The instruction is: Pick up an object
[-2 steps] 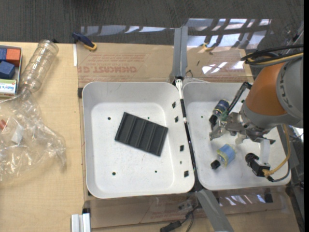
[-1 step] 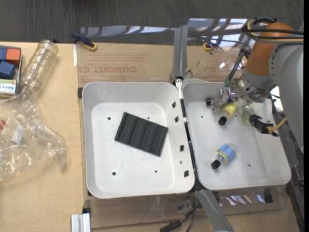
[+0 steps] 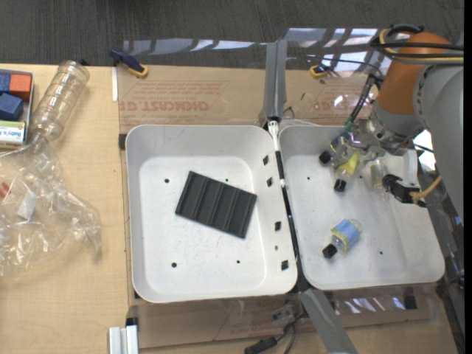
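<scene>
Two white bins are sitting side by side below my camera. In the left bin (image 3: 140, 198), a dark ribbed rectangular panel (image 3: 216, 204) is lying flat at a slant. In the right bin (image 3: 413, 268), a small blue-and-yellow object with a black cap (image 3: 343, 237) is lying near the middle, toward the front. My arm is reaching in from the right, its orange band (image 3: 404, 76) above the wrist, and the gripper (image 3: 346, 159) is hanging over that bin's back part, among yellow and black pieces. I cannot tell whether it is grasping anything. A clear plastic bottle (image 3: 57, 98) is lying on the bench at left.
</scene>
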`<state>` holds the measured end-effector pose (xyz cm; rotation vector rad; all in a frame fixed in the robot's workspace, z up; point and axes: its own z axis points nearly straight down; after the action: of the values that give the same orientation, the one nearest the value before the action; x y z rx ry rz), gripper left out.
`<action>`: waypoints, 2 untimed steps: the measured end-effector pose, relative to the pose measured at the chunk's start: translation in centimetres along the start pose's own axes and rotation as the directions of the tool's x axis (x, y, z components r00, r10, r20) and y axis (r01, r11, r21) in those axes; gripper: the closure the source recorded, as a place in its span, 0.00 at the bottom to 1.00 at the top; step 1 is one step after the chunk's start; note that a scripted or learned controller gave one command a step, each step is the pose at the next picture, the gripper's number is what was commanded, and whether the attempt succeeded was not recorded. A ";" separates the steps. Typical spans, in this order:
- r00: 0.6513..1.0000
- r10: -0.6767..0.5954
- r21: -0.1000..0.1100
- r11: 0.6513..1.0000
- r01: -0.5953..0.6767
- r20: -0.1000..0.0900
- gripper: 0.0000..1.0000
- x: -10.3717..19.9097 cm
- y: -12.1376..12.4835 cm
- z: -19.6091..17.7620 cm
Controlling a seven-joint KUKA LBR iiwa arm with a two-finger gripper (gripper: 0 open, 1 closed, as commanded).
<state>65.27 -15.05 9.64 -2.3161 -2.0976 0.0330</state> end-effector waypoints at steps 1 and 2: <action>1.000 0.020 -0.028 0.999 -0.020 -0.003 1.00 1.9 0.1 -14.0; 1.000 0.018 -0.025 1.000 -0.018 0.000 1.00 1.9 0.1 -14.7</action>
<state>65.92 -13.14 24.32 -2.3491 -2.0890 0.0080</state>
